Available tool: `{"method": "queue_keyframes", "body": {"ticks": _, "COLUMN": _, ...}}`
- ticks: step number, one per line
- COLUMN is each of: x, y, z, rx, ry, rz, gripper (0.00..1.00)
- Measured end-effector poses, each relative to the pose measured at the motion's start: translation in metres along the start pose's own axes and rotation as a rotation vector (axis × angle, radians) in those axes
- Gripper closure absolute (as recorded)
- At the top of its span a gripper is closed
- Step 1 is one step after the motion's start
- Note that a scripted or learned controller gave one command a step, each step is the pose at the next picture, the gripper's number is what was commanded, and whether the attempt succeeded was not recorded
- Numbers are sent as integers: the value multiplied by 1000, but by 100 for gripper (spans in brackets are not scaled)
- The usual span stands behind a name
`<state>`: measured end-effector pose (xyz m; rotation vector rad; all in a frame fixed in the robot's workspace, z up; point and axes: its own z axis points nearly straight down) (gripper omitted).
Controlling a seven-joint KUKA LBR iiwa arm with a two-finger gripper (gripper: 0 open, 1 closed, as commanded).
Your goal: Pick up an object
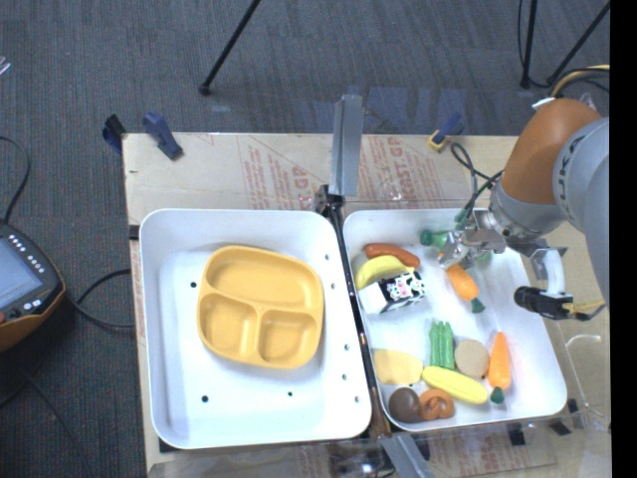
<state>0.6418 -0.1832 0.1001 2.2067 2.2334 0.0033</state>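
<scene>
Pincer (pixel 466 250) hangs low over the right bin (pixel 553 366), beside a carrot (pixel 462 283), likely lining up a grab; cannot tell its opening.

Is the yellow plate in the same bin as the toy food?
No, the yellow plate lies alone in the left bin, while the banana, carrots and other toy food lie in the right bin.

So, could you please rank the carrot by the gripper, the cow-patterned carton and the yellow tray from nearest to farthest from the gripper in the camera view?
1. Carrot, in the right bin, just below the gripper.
2. Cow-patterned carton, farther left in the same bin, beside the banana.
3. Yellow tray, in the left bin, clearly farthest.
</scene>
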Motion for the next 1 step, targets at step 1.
{"method": "queue_keyframes", "body": {"ticks": 1, "x": 22, "y": 5, "z": -92, "rx": -9, "ry": -2, "rz": -8, "gripper": 100}}
